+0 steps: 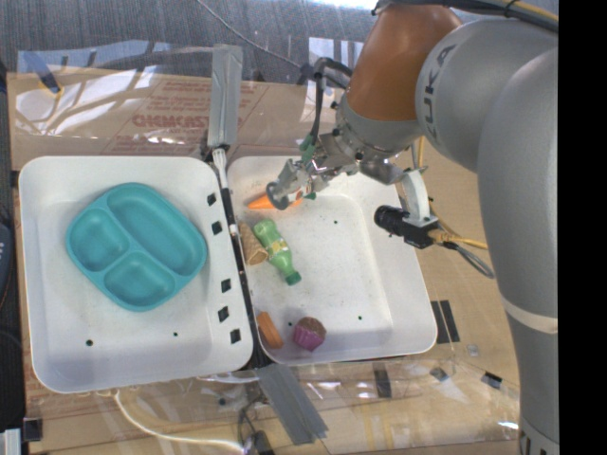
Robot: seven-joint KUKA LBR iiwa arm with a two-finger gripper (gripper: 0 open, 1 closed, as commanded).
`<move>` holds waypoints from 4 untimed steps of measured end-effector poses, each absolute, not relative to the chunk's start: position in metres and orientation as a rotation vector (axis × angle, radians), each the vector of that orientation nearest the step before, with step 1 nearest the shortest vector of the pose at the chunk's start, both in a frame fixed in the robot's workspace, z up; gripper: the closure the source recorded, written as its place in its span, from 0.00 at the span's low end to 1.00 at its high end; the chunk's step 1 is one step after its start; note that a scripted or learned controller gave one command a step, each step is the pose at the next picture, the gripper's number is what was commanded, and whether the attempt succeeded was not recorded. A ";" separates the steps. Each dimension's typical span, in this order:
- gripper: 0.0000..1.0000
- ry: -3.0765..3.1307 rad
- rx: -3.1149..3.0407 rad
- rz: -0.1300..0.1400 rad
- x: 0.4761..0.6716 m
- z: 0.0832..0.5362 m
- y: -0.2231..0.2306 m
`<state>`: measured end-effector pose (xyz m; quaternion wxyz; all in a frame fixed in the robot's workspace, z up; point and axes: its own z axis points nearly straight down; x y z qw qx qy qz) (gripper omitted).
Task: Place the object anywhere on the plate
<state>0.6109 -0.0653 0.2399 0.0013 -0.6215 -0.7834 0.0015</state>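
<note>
A teal plate (136, 245) with three compartments lies in the left bin (57, 349), with nothing on it. An orange toy carrot (258, 200) with a green top sits at the far left corner of the right bin (379, 292), its tip pointing toward the divider. My gripper (283, 193) is down over the carrot's middle. Orange shows on both sides of its fingers, which look shut on the carrot. The carrot is to the right of the plate, across the divider.
In the right bin lie a green toy bottle (276, 249), a brown piece (252, 243) beside it, a small orange piece (270, 329) and a purple cupcake (308, 333) near the front. A black clip-lined divider (228, 254) separates the bins.
</note>
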 end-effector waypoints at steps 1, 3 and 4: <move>1.00 -2.524 -1.855 0.010 0.614 0.186 0.030; 1.00 -3.070 -0.658 0.002 0.593 0.189 0.067; 0.00 -3.070 -0.658 0.002 0.593 0.189 0.067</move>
